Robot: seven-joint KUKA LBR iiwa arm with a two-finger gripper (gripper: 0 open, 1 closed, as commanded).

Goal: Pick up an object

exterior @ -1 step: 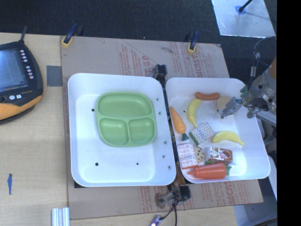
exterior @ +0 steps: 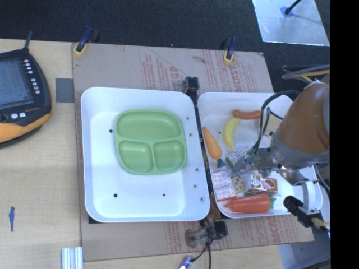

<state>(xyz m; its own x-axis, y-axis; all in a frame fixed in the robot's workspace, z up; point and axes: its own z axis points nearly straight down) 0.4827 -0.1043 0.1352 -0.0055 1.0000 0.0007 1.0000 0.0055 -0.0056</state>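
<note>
Tool (exterior: 240, 162) low in right white bin (exterior: 216, 102), finger state indiscernible. Small silvery foil packet (exterior: 240, 153) beneath: light, crinkly, slippery; pinch across edges.

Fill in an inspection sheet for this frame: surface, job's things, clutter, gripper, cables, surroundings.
Surface: cardboard sheet clamped on a wooden bench, bearing the left bin and right bin side by side.
Job's things: right bin holds a carrot, banana, sausage, red pepper and small printed packets. Left bin holds a green divided plate.
Clutter: nothing seen.
Gripper: gripper low over the middle of the right bin; grip state cannot be told.
Cables: black cable looping along the arm; wires at the front edge.
Surroundings: teach pendant at the left; dark floor beyond.
</note>
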